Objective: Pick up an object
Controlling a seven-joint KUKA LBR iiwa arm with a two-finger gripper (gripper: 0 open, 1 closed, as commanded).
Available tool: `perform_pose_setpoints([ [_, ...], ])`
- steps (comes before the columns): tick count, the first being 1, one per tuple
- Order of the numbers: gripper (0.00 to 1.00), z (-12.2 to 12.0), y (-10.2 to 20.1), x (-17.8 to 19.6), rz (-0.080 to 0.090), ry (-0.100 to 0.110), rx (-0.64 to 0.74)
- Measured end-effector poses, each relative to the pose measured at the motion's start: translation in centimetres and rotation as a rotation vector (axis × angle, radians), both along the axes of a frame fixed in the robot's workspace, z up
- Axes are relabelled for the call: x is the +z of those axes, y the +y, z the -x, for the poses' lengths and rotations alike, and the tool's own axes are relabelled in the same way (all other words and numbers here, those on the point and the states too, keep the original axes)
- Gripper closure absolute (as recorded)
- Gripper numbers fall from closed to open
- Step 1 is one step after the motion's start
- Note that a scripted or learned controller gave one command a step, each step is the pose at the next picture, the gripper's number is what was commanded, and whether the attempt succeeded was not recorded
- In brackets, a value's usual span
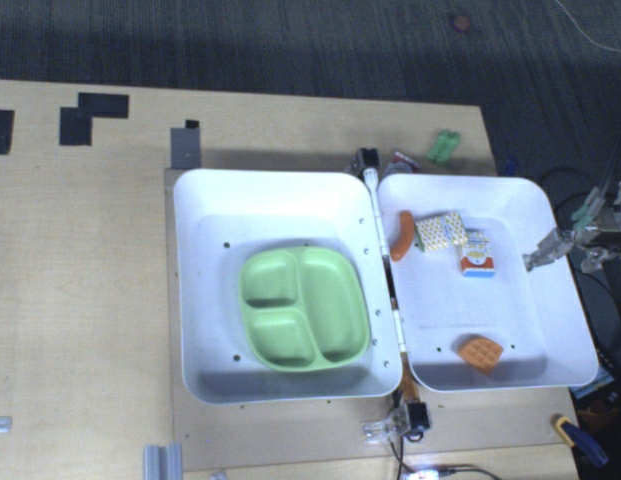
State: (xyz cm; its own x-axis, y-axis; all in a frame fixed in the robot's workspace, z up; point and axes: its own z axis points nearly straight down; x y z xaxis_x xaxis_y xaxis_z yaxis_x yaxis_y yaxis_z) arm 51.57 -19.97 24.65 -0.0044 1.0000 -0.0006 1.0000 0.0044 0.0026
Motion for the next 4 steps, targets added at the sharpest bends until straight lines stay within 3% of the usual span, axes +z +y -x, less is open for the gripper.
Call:
perform_pose_setpoints([
  [1, 0.0, -0.8, -0.1, -15.1, 0.0, -0.002, -0.002],
  [2, 0.0, -6.9, 5.8, -16.2, -0.001, -0.004, 0.001],
  [3, 1.0, -7.1, 5.8, -14.9, 0.001, -0.01, 0.002],
  [4, 1.0, -10.3, 0.9, -16.0, 0.001, -0.004, -0.002],
])
